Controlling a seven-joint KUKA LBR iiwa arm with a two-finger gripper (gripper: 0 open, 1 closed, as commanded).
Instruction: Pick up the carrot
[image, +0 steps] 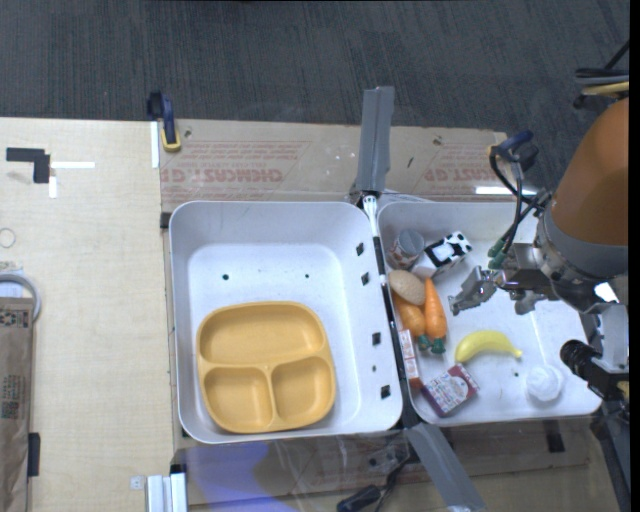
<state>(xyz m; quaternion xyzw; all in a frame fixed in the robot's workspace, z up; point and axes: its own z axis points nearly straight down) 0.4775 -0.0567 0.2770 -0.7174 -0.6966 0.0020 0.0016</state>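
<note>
the shallow white plastic bin (190, 300) at centre holds a mustard-yellow divided plate (265, 365). in the right white bin (500, 405) lie an orange carrot with green tip (434, 310), a yellow banana (487, 347), a black-and-white patched toy cow (447, 250), a dark red packet (450, 389) and a tan potato-like lump (407, 287).

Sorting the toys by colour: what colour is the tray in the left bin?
Yellow-orange. The tray shows clearly in the camera view.
</note>
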